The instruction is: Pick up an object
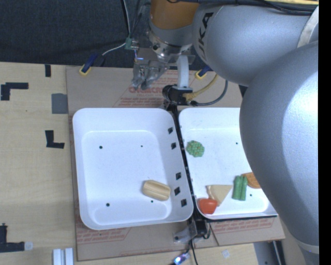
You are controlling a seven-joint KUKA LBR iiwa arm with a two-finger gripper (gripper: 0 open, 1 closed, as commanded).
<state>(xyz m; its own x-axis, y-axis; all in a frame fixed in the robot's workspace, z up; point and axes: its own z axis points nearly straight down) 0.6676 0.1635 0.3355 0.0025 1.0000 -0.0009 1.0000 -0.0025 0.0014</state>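
The grey arm (269, 103) bulks across the right side of the camera view, hiding part of the right bin, and its orange band (170, 13) sits at the top edge. Next in size come the two white bins: the left bin (93, 124) and the right bin (222, 116), side by side with a dark clipped seam between them, both resting on a cardboard sheet (98, 85).

The gripper (146, 77) hangs above the cardboard beyond the far rim of the left bin, near the top of the seam, over no object at all. Whether it is apart or together I cannot tell; nothing is visibly held in it.

The left bin holds a single bread roll (156, 190), lying near the near-right corner, its long axis running roughly left to right across the view with a slight tilt. From the gripper it lies toward the near edge of the bench, almost straight down the view and a little to the right, well apart. That looks the easiest target.

The right bin holds smaller items: a green pod (239, 187) standing beside an orange piece (253, 179), a cheese wedge (220, 192) touching a red tomato (207, 206), and a broccoli floret (195, 149) alone nearer the seam
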